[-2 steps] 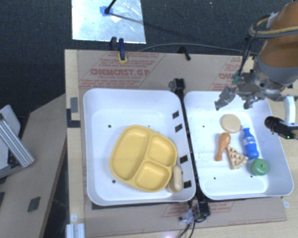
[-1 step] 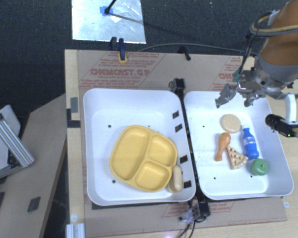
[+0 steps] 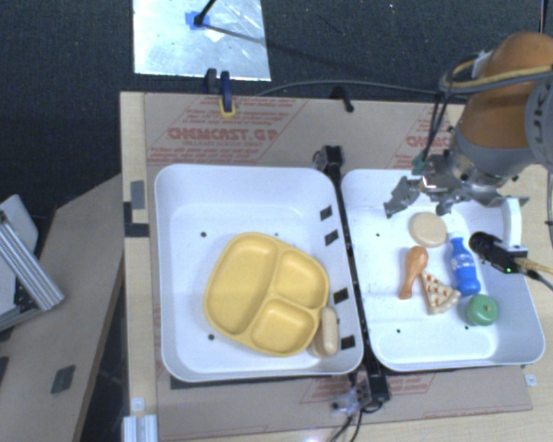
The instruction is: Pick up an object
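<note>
two white bins sit side by side on the bench, left bin [image 3: 180, 247] and right bin [image 3: 516, 330], their inner walls meeting along a dark clipped seam.

arm [image 3: 511, 99]: enters from 3 o'clock, orange band bulked over the right bin's far corner at about 1 o'clock of that bin, wrist angled down toward the bin's back half.

gripper [image 3: 424, 196]: fingers spread and released, nothing between them; tips hang above bare white floor at 12 o'clock of the object cluster, just beyond the round beige piece.

yellow divided tray [image 3: 258, 288]: largest loose item, lies flat in the left bin, toward 6 o'clock; a beige bread-roll piece [image 3: 327, 331] touches its 4 o'clock edge, near the seam wall.

right bin objects, clustered centre to 3 o'clock: round beige piece [image 3: 429, 228] at the top; blue bottle [image 3: 461, 265] lying just beside it at 5 o'clock; drumstick [image 3: 411, 270] at 7 o'clock of the beige piece; pizza slice [image 3: 438, 293] between drumstick and bottle, touching or nearly touching both; green apple [image 3: 481, 310] at 4 o'clock of the slice.

open room: the right bin's left strip along the seam and its front floor at 6 o'clock are bare; the left bin's back half is bare.
</note>
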Controlling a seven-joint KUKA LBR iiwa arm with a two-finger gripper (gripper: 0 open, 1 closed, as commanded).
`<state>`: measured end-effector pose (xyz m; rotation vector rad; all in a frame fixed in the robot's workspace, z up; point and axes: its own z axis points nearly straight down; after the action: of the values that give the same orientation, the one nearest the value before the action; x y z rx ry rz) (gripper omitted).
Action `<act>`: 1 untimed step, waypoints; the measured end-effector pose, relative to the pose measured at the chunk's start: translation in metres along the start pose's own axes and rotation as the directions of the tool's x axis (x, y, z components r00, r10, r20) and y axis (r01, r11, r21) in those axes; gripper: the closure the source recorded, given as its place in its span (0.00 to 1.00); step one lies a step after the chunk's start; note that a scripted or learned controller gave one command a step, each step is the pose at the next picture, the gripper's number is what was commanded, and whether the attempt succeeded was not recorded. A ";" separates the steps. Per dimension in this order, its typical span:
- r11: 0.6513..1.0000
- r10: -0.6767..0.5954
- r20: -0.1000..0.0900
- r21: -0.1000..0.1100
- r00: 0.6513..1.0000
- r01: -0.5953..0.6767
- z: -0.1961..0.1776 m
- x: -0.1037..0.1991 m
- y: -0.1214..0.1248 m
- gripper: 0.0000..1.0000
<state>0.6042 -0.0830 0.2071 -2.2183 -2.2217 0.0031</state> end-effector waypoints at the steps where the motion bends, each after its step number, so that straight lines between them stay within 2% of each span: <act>1: 1.000 0.000 0.000 0.001 1.000 0.000 0.063 -0.001 -0.001 0.00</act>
<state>0.6031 -0.0836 0.1441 -2.2179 -2.2209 0.0039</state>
